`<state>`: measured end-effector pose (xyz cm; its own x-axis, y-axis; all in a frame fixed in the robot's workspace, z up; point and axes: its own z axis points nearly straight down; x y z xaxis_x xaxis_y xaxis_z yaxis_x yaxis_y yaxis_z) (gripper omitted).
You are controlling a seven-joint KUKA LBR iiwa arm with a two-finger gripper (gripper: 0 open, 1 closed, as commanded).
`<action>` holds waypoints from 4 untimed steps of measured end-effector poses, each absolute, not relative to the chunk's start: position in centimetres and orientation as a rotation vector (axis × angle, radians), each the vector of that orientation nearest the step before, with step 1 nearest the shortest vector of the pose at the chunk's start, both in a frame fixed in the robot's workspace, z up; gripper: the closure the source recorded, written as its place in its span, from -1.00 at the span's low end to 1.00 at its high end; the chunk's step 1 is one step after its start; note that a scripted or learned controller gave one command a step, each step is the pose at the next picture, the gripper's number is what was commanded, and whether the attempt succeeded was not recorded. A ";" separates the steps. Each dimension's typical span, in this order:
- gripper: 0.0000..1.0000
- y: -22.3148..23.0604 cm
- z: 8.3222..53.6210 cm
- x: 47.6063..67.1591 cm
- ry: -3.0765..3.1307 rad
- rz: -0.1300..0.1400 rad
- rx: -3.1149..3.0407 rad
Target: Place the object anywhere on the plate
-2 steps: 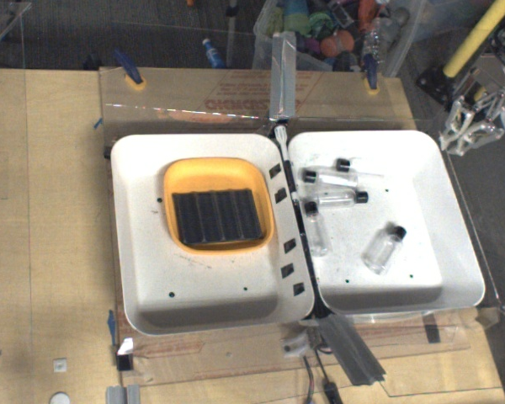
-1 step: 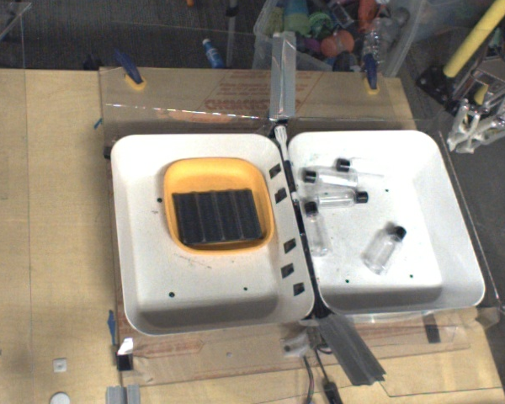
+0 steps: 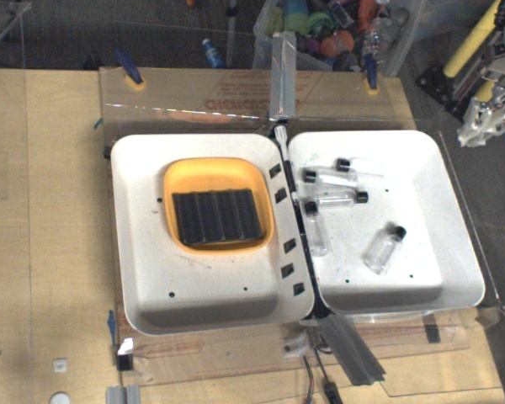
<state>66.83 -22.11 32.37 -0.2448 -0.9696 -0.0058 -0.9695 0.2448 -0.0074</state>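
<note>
End effector (image 3: 486,114) aside, grip unclear; perhaps five vials (image 3: 337,199) right bin (image 3: 456,234), plate (image 3: 212,167) left bin (image 3: 143,268).

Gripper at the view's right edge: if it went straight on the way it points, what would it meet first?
The gripper sits outside the right bin, off its far right corner. It seems to point downward, so it would likely meet the dark surface beside the bin first. Depth is unclear.

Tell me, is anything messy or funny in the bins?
A little. The clear vials in the right bin lie tipped over, pointing different ways. A ridged black block already rests on the orange plate in the left bin.
</note>
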 end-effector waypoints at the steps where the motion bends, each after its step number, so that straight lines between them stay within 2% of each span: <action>1: -1.00 -22.2 32.4 66.8 2.472 -0.003 -1.924; 2: -1.00 -20.8 26.8 66.8 2.166 0.005 -2.269; 3: -1.00 -18.8 23.9 66.7 1.736 0.006 -2.613; 4: -1.00 -17.1 24.1 66.7 1.351 0.005 -2.832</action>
